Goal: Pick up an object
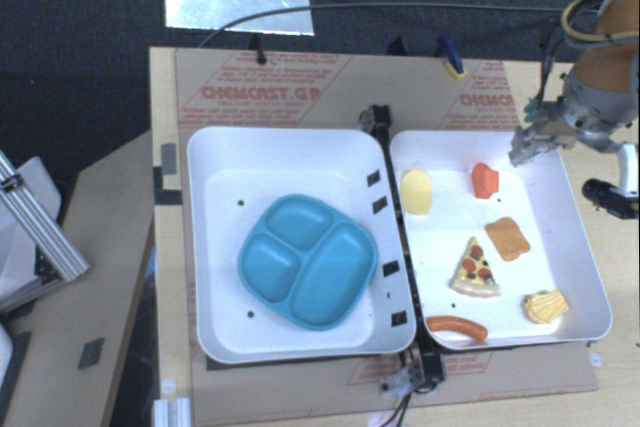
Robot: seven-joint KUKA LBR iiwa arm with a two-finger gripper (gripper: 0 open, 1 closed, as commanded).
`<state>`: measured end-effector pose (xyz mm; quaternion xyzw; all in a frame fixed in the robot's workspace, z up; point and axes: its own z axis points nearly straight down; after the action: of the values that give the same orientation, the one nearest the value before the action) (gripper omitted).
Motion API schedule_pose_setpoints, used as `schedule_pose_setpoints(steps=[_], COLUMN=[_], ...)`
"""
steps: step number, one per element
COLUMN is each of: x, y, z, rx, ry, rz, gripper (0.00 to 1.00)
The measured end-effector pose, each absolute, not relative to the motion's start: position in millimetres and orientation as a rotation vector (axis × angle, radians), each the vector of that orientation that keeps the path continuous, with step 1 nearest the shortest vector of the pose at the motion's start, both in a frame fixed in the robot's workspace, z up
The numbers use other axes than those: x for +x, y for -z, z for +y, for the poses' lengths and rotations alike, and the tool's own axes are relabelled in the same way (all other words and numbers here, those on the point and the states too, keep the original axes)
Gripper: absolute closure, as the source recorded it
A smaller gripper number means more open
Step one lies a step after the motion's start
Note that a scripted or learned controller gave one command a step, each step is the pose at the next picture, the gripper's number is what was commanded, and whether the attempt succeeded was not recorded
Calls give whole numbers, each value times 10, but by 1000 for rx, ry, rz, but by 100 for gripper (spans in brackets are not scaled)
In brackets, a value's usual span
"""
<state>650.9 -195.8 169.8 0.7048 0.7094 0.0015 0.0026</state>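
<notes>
Six food toys in right white bin (575, 215); left white bin (215, 245) holds blue divided plate (308, 260); gripper (527, 147) at far rim, grip state unclear.

"CHEMCAST GP" in red, repeated on brown board (300, 80) under bins (right print only partly legible).
</notes>
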Motion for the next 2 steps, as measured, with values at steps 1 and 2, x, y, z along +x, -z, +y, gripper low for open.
schedule_pose_setpoints(steps=[1, 2], x=[6533, 6553], y=[-2179, -2747], z=[-1878, -1774], rx=[2209, 2208], ry=[-6, -7], rz=[2225, 2225], gripper=[100, 100])
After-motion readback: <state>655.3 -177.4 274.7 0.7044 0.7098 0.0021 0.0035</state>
